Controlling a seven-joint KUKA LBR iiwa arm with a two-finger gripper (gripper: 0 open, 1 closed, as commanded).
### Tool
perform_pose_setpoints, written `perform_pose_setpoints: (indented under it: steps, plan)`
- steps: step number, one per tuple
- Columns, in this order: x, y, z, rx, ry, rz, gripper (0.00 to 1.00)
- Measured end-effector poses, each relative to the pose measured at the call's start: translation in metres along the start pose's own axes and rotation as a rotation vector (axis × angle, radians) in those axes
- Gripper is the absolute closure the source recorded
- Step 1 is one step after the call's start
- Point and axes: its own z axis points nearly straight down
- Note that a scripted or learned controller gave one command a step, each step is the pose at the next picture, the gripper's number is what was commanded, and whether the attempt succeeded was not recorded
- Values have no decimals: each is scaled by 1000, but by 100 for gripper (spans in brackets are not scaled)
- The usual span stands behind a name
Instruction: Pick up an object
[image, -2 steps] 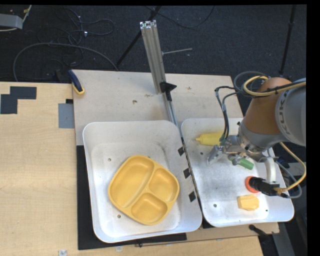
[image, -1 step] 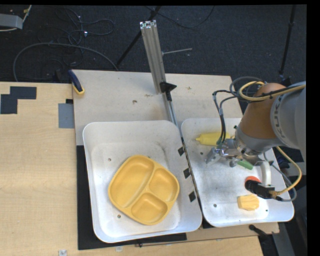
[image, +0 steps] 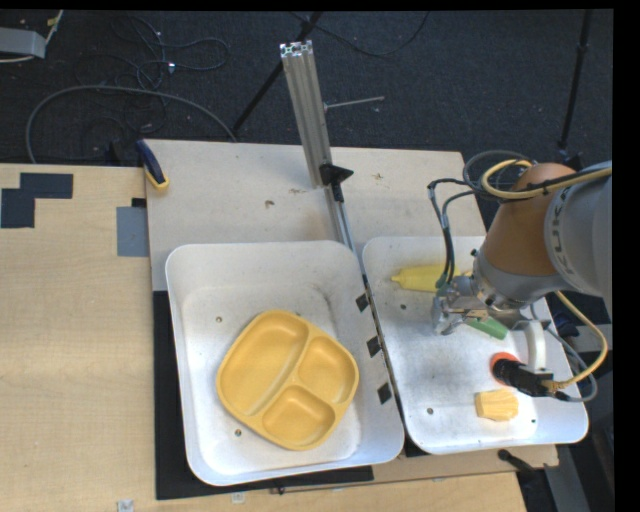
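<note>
The arm (image: 575, 225) enters from the right of the camera view and places the gripper (image: 455, 316) low over the right bin (image: 440, 392), in the upper half of that bin. Whether the gripper is released or clenched cannot be told from this view, and no item is seen grasped in it. Candidate items for pickup lie in the right bin as follows. A yellow elongated item (image: 418, 278) lies near the bin's top edge, just up and left of the gripper. A green item (image: 488, 327) lies just beside the gripper on its right; contact between the two cannot be confirmed. A small red item (image: 503, 358) lies below the green item. A yellow block (image: 497, 404) rests near the bin's lower right corner, well apart from the gripper. The left bin (image: 195, 300) holds a yellow divided tray (image: 288, 378), which lies flat in the lower middle of that bin. Both bins sit side by side on the bench (image: 240, 190).
</note>
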Motion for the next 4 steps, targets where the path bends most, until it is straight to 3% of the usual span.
perform_pose_setpoints:
  steps: [2,3,4]
  plan:
    - [-7,-5,-107,-8,-2,-5,100]
    - [-7,-5,-109,-4,-1,-5,100]
    - [50,-26,-109,-1,2,-9,100]
